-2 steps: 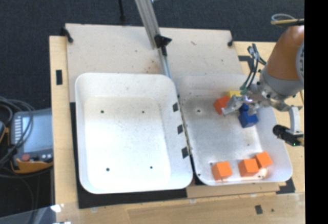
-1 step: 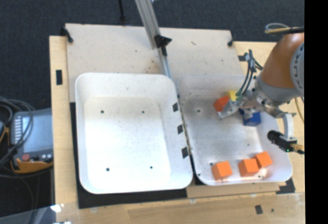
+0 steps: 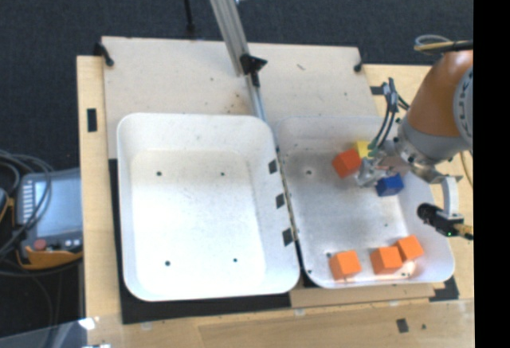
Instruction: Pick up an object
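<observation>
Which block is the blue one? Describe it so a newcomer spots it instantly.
Look in the right-hand bin, upper half, where the gripper comes down. The blue block lies just to its right and slightly below. It is the scene's single blue piece; its neighbours are an orange block and a yellow block.

The arm: grey casing, a broad orange band above the wrist, thin black cables looped along its side, a metallic gripper at the tip.
</observation>
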Tool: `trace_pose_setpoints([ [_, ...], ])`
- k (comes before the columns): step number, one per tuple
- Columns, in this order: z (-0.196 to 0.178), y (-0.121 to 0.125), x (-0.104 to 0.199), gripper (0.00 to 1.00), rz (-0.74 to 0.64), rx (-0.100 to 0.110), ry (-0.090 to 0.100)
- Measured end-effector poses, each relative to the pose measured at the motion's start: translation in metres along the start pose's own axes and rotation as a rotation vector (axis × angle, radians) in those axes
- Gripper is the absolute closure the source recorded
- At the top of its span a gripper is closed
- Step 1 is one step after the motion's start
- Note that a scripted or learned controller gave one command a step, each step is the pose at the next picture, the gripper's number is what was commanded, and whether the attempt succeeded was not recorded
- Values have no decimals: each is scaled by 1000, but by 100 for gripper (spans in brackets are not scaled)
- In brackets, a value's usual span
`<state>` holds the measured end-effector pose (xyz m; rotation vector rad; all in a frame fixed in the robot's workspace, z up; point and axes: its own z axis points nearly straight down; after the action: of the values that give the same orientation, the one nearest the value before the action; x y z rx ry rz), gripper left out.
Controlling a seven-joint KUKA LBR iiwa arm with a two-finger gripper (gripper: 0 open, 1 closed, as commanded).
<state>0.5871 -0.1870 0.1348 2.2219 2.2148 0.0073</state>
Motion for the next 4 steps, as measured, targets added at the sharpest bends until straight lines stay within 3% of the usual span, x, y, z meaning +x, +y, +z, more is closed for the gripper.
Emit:
trace_pose_setpoints([
  [2,-112,-1,-11,100,-6,-2,-2],
  [4,-130,-24,94,100,-12,4,2],
])
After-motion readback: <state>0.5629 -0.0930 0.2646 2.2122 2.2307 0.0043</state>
